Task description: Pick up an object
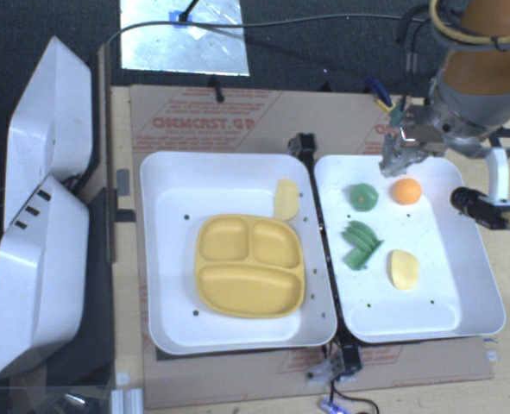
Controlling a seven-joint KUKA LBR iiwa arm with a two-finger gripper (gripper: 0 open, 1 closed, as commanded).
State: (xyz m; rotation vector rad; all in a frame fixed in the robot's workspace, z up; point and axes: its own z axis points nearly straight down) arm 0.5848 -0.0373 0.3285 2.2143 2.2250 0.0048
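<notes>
The right bin (462, 291) holds an orange ball (406, 191), a round green piece (363, 197), a green pea pod (361, 243) and a pale yellow piece (403, 269). My gripper (395, 162) hangs over the far edge of the right bin, just above and left of the orange ball, with nothing visibly between its fingers. The left bin (173, 317) holds a yellow divided plate (249, 264), and a pale yellow slice (286, 199) lies beside the plate's far right corner.
A black clamp (304, 144) sits at the far end of the seam between the bins. A black fitting (475, 205) juts in over the right bin's right rim. A foil sheet (184, 22) lies beyond the bench.
</notes>
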